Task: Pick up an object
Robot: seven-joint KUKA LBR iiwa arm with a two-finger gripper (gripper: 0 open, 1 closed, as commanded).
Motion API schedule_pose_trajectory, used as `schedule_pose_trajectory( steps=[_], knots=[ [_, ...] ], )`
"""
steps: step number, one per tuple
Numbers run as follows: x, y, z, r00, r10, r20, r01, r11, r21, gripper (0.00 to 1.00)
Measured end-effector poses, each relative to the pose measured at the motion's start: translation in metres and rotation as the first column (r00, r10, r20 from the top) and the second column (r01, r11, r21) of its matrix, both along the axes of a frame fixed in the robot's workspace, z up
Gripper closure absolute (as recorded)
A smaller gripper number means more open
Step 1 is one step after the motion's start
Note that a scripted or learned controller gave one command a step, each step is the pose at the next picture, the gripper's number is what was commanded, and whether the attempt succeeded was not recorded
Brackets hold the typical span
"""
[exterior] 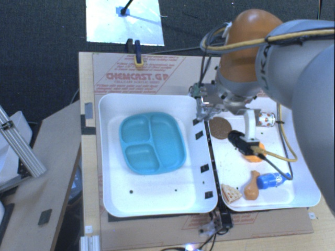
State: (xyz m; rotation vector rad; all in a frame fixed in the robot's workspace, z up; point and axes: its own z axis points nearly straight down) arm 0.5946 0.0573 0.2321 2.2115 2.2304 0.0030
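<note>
Near edge of the right bin (310, 193): a tan wedge (231, 193), speckled on top like a toy pizza or bread slice. It looks like light, rigid plastic, and its flat sloped faces would be poor purchase unless I take it across the two straight sides.

Just beside it is an orange-tan gourd (252, 185) with a bulbous end and a narrow neck. It looks smooth and probably slippery, so I would grip the neck. The fat end of the gourd sits next to a blue piece (270, 180), glossy and rounded. Its exact shape is unclear to me.

Further in, close to the divider, lies a brown disc (221, 128). It is flat, matte and thin, and lies flush on the bin floor. I judge it light and stiff, but with little edge to catch. I would take it across the diameter and press down to the floor.

The tool (203, 110) hangs over the wall between the bins, just beside the disc. The wrist hides its working end, so I cannot tell how far open it is, and I see nothing held. The disc is the closest candidate.

Beyond that is a small white can (266, 120) with a red mark, lying on its side. It would roll, so I would take it across the body.

The left bin (112, 195) holds a blue plate (153, 143). It is three-compartment moulded plastic, wide, and only grippable at the rim.

Both bins sit on a cardboard-topped table (152, 69).
</note>
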Motion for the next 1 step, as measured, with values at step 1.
schedule_pose_trajectory(
  steps=[1],
  knots=[
    [0.0121,0.0527,-0.0136,1.0,0.001,0.001,-0.001,1.0,0.0,1.0]
  ],
)
